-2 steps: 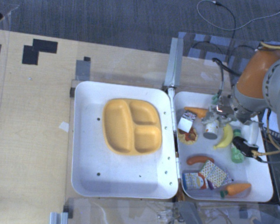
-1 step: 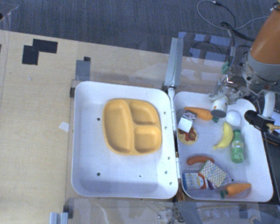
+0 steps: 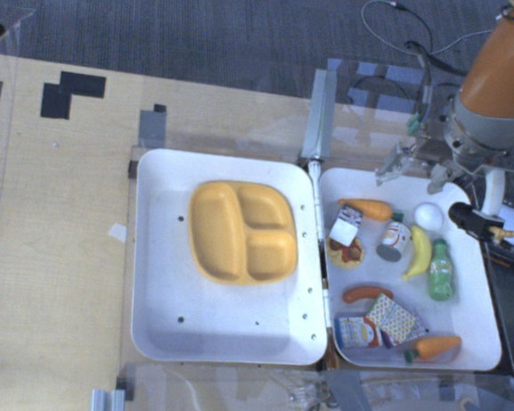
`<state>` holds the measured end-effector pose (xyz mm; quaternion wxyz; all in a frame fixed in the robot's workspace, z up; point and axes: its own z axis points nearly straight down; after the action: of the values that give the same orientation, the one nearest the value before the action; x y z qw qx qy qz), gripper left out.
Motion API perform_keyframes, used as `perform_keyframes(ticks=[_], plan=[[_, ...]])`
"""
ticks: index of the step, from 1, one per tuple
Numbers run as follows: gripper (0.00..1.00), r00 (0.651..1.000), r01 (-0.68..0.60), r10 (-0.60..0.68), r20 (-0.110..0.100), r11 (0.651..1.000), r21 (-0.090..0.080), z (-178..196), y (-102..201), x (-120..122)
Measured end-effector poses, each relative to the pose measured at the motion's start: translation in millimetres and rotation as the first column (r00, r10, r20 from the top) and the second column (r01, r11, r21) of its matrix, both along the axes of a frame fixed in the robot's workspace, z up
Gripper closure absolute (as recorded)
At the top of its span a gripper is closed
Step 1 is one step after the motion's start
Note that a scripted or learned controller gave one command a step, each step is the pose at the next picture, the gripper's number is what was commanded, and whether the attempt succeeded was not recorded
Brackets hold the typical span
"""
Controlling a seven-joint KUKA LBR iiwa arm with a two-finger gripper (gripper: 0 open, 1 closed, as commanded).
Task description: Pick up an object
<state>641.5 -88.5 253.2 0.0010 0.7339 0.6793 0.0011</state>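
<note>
Yellow three-part plastic tray [image 3: 241,231] seen in white left bin [image 3: 158,263], yellow banana [image 3: 419,253], green bottle [image 3: 440,271], orange carrot [image 3: 435,347], white egg [image 3: 428,215]

I count several candidates in my right bin [image 3: 486,350]: a banana [image 3: 419,253] and green bottle [image 3: 440,271] near its right edge, a white egg [image 3: 428,215] by the far edge, and a carrot [image 3: 434,348] at the near right corner.

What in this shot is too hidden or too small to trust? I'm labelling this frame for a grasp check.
- End effector, camera view: small and blurred above the right bin's back rim; whether it is open or shut is unclear.
- Arm: cut off by the top and right edges.
- Carton: partly covered by the patterned packet; print unreadable.
- Small can: label too small to read.
</note>
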Motion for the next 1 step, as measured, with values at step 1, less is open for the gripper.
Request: perform_keyframes(ticks=[1], plan=[[0.00, 0.980, -0.197, 0.197, -0.003, 0.980, 0.001, -101.3, -36.9, -31.4]])
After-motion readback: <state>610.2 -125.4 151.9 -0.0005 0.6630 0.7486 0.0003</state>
